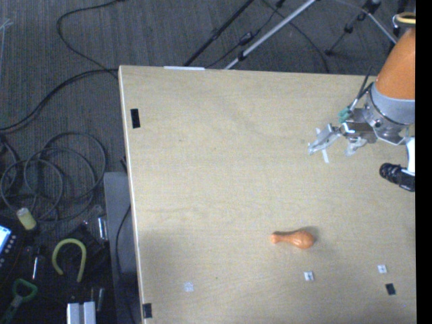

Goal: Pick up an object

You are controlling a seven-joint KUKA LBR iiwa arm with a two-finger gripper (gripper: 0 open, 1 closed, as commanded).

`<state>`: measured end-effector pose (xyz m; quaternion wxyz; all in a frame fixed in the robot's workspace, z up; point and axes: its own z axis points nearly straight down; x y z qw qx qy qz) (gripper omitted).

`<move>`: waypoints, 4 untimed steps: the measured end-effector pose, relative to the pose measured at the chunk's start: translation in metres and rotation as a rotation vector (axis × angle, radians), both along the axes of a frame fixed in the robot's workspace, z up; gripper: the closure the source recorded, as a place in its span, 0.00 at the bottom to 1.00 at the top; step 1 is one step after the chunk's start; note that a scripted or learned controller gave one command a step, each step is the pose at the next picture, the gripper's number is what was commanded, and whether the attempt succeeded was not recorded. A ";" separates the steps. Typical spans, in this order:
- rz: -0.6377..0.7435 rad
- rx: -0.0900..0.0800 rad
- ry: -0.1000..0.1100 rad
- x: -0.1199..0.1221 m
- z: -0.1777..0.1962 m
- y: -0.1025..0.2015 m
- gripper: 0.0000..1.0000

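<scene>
Bench top (223,154): pale wood-toned panel, flat. On it: one orange pear-shaped object (295,239), lying on its side toward the near edge; small black markers (135,118) at the left side; tiny pale squares (309,275), possibly tags, near the front.

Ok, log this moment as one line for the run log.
arm: at right edge | tool: above bare tabletop, holding nothing | orange object: lying nearer the front, apart from tool | pick: not yet done

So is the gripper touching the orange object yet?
No, the gripper sits well apart from the orange object, which lies alone on the tan surface.
</scene>
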<state>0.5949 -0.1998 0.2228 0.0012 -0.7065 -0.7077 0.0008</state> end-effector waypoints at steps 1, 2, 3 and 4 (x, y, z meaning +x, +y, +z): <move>0.201 -0.004 -0.001 0.074 -0.109 -0.023 0.00; 0.514 -0.002 -0.002 0.074 -0.138 -0.022 0.00; 0.515 -0.005 -0.004 0.075 -0.128 -0.021 1.00; 0.398 0.000 -0.004 0.074 -0.071 0.049 1.00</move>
